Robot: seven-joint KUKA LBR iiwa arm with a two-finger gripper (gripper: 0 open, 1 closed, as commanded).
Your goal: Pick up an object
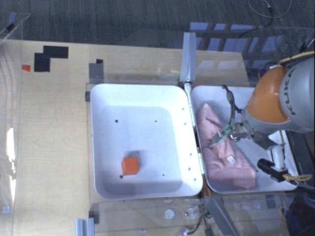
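Hand low over the pink cloth, nothing lifted yet

I had the hand (222, 136) down at the pink cloth (224, 154), which lay bunched in the right bin (246, 93); I couldn't tell whether its fingers were spread or pinching fabric. The orange block (130, 165) sat untouched in the left bin (138, 93). By my reckoning, the grasp and lift remained.

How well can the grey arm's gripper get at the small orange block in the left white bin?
Probably yes: the small orange block lies alone in the left white bin, uncovered. The gripper is over the pink cloth in the other bin.
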